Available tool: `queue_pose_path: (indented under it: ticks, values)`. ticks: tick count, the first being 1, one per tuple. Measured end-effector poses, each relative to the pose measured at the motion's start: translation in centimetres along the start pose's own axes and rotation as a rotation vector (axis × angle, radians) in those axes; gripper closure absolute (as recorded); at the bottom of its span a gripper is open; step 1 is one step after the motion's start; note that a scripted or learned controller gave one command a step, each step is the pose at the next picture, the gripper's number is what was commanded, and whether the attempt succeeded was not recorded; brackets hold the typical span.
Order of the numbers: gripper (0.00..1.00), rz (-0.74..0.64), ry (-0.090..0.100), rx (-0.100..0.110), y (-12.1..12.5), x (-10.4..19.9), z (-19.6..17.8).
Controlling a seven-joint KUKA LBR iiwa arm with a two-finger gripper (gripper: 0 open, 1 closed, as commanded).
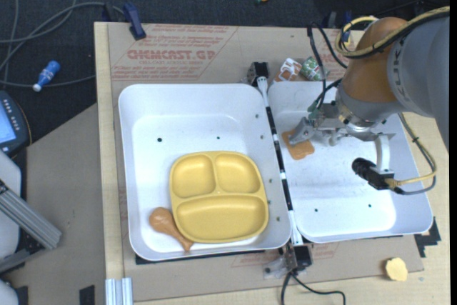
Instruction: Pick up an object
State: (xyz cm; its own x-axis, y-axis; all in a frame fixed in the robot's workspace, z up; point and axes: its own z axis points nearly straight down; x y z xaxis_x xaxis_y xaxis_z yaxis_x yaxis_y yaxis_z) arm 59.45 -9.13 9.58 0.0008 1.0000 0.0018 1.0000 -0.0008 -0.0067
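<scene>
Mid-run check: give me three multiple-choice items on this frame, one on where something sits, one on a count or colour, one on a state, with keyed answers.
1. Where does the yellow divided tray sit?
A. in the left bin
B. in the right bin
C. on the floor

2. How many compartments does that tray have?
A. two
B. three
C. five

3. How does the tray lie?
A. upside down
B. on its edge against the bin wall
C. flat, open side up

Answers:
1. A, the tray rests on the floor of the left bin, beside a tan drumstick-shaped toy.
2. B, two small sections sit above one wide section.
3. C, all three hollows face the camera.

The pincer hangs over the right bin near a small orange-brown piece.
</scene>
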Motion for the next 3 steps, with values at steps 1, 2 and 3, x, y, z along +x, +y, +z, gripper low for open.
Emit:
queue_pose_path:
  ticks: [1,2,3]
  values:
    - [0.00,0.001,0.000,-0.005,-0.7,-0.7,1.1]
    - [0.00,-0.003,-0.003,-0.012,3.5,0.0,1.0]
    - [0.00,0.001,-0.001,-0.005,0.5,-0.5,1.1]
